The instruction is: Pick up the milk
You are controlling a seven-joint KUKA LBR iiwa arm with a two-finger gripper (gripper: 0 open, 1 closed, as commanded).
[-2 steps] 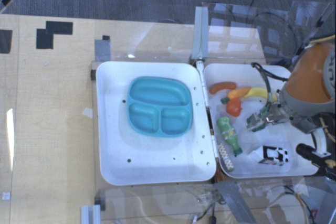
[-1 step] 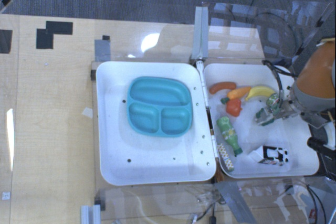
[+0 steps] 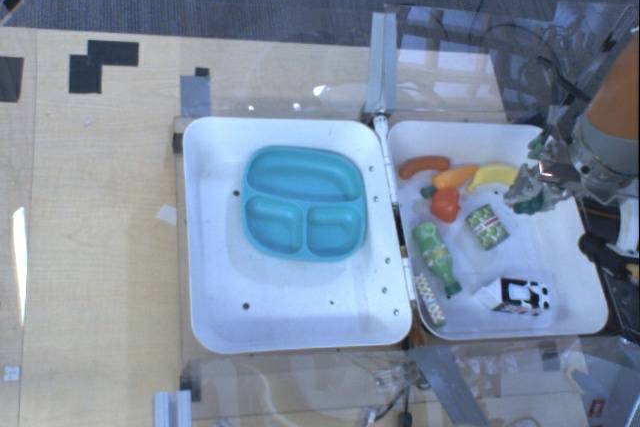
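The milk (image 3: 522,296) is a small white carton with black cow patches, lying on its side near the front right corner of the right bin (image 3: 590,315). My gripper (image 3: 527,196) hangs over the right side of that bin, just right of the banana (image 3: 493,177) and well behind the milk. Nothing of the milk is touched by it.
The right bin also holds a sausage (image 3: 424,166), an orange carrot (image 3: 456,177), a red tomato (image 3: 445,205), a green-and-white box (image 3: 486,226) and a green bottle (image 3: 434,255). A blue divided plate (image 3: 304,202) lies in the left bin (image 3: 215,295).
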